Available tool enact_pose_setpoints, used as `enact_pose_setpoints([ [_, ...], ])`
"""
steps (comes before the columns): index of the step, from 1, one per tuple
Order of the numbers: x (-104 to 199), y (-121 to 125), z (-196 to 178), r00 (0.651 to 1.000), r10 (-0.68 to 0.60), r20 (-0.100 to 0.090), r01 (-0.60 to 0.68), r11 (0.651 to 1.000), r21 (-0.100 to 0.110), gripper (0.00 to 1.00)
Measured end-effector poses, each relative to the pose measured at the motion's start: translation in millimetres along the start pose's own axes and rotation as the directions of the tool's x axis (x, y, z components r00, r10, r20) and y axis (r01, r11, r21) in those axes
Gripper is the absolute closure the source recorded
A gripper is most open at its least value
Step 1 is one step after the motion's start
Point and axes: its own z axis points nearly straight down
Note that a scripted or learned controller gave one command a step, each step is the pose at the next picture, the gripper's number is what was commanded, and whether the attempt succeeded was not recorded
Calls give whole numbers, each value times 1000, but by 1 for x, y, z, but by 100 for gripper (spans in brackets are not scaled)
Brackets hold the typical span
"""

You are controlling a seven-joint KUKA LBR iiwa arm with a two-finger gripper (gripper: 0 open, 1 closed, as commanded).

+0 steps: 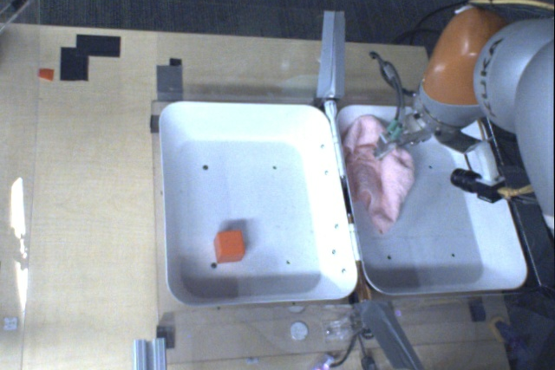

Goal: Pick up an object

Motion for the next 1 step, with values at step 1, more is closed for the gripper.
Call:
enact_pose_setpoints([
  [1, 21, 40, -83, 998, -56, -6, 56, 998, 10, 100],
])
